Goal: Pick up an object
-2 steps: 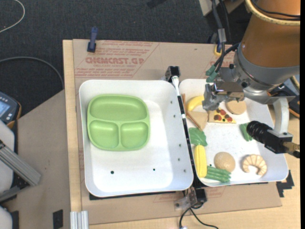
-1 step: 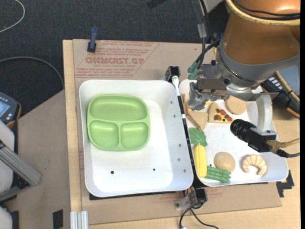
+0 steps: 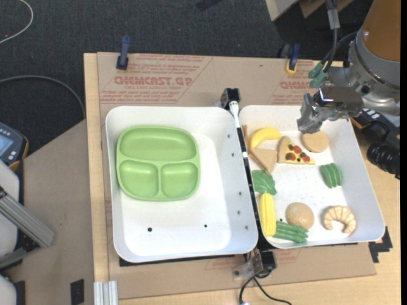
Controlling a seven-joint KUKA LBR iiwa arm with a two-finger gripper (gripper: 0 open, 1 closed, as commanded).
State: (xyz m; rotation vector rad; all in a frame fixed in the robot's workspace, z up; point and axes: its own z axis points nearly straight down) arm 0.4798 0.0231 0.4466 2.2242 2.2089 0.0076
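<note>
I see my gripper [image 3: 311,124] low over the right bin [image 3: 367,189], at its far edge. The round cookie [image 3: 315,142] lies just under and beside it. I cannot tell if it grips anything.

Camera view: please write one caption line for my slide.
Gripper poised over a round cookie among toy foods in the right bin; green tray in the left.
</note>
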